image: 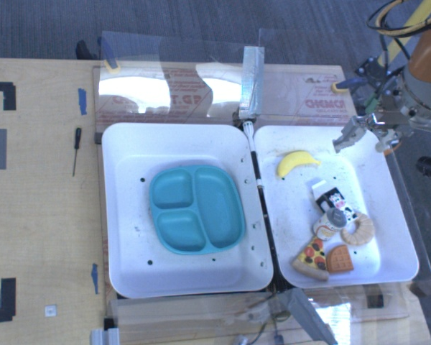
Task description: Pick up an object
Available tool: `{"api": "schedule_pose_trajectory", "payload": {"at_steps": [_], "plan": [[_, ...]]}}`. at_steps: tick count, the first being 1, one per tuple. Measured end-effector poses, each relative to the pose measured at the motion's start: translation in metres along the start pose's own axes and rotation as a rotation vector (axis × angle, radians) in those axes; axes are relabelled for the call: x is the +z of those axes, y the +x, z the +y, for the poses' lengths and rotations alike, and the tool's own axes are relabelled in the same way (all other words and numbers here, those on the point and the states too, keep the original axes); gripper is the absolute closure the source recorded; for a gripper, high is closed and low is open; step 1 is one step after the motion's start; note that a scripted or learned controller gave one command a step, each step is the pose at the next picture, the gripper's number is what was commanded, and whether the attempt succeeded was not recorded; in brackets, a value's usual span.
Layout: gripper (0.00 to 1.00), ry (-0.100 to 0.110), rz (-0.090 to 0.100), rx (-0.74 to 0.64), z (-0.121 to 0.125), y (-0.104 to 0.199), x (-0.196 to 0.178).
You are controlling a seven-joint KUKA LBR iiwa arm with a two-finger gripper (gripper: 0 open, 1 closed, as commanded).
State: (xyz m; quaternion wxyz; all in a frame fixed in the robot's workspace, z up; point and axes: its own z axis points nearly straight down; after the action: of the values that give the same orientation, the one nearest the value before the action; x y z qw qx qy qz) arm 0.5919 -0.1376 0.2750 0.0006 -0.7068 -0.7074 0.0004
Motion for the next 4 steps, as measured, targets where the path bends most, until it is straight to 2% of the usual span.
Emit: {"api": "schedule_pose_trajectory", "payload": {"at_steps": [1,2,3,4], "plan": [[0.0,0.015,0.003,-0.001,0.031,0.005,0.155],[0.0,-0.006,0.0,-0.004,0.077,0.041,0.188],[0.0,-0.005,-0.001,0.001,0.002,0.034,0.144],[0.0,0.004,-0.001,0.006,-0.014,-0.022,0.166]]}}
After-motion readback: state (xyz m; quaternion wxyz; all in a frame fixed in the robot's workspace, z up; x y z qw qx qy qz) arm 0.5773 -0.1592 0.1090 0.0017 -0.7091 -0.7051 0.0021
